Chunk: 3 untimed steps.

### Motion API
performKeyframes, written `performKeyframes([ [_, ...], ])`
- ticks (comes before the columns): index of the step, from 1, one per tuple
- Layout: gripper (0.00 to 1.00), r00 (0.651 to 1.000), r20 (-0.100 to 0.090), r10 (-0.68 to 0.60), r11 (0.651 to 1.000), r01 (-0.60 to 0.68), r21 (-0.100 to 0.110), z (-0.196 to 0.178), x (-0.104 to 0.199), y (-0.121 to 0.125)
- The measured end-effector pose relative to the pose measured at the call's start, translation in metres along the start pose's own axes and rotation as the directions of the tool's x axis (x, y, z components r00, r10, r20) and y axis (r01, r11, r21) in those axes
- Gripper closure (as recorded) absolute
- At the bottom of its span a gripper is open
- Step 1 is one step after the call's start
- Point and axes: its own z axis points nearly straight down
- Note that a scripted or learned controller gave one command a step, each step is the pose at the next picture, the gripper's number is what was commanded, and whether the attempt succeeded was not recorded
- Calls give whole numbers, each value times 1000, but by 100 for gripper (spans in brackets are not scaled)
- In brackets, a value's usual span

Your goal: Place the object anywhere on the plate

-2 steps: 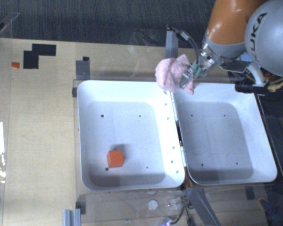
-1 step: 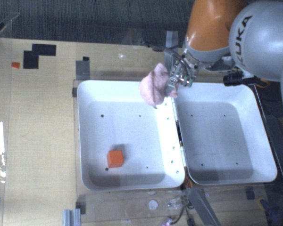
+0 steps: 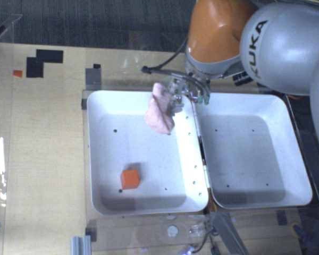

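- Two white bins sit side by side on the bench.
- Gripper (image 3: 176, 101) hangs over the left bin (image 3: 103, 142), fingers closed on a pink cloth (image 3: 159, 115).
- Orange block (image 3: 130, 179) lies on that bin's floor.

The arm (image 3: 276, 36) fills the upper right of the frame. Its outer casing is smooth, rounded and light grey, with a soft sheen, and it bears the word KUKA in dark capital letters running up the curved shell. Just left of that grey shell sits a bulging orange band (image 3: 218, 23), glossy and dome-shaped. A thin pale yellow strip edges the top of the frame above it. Below the orange part comes a short grey metal ring, then the small metallic gripper (image 3: 179, 95) assembly with a green speck on its right side. Thin black cables (image 3: 162, 66) loop out to the left of the wrist.
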Motion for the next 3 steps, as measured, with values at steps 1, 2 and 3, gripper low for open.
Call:
performKeyframes([
  [1,100,999,0,-42,999,42,-1,-7,9,46],
  [2,100,999,-2,-41,999,41,-1,-5,9,99],
  [3,0,999,-1,-41,999,41,-1,-6,9,99],
])
